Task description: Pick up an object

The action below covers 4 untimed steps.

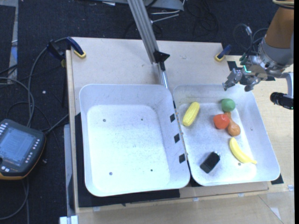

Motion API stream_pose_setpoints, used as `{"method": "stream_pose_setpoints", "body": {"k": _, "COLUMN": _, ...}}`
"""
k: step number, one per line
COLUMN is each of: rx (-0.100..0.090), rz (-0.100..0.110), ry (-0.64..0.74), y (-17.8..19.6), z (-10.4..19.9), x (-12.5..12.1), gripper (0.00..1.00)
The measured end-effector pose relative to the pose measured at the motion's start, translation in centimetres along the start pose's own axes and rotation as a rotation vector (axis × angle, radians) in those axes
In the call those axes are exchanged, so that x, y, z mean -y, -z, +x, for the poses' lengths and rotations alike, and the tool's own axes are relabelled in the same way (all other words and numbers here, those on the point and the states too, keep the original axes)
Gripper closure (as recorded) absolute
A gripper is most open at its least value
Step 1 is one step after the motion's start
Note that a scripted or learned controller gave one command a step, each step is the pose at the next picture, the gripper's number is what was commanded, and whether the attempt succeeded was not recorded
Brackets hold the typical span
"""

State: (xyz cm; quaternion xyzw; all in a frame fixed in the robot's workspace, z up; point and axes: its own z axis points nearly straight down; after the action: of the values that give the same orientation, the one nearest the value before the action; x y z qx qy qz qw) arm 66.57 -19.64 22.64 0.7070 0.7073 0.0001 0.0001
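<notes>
The right bin (261,125) holds a yellow corn cob (190,114), a green round fruit (228,104), a red fruit (221,121), an orange fruit (233,129), a yellow banana (240,151) and a small black block (210,162). My gripper (239,84) hangs over the far right rim of that bin, above and just behind the green fruit. Its fingers stand apart with nothing between them.
The left bin (126,139) lies beside the right one. A slanted metal pole (147,27) crosses the bench's back. Yellow clamps (78,53) sit at the bench's rear corners. A teach pendant (16,148) rests on the floor at the left.
</notes>
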Motion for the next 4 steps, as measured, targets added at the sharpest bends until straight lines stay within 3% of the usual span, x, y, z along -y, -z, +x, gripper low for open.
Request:
{"method": "stream_pose_setpoints", "body": {"k": 1, "rx": 0.000, "rz": 0.000, "ry": 0.000, "y": 0.0, "z": 0.0, "x": 0.0, "gripper": 0.00}}
{"method": "stream_pose_setpoints", "body": {"k": 3, "rx": 0.000, "rz": 0.002, "ry": 0.001, "y": -10.9, "z": 1.0, "x": -0.9, "gripper": 0.00}}
{"method": "stream_pose_setpoints", "body": {"k": 4, "rx": 0.000, "rz": 0.002, "ry": 0.001, "y": -13.2, "z": 1.1, "x": -0.9, "gripper": 0.00}}
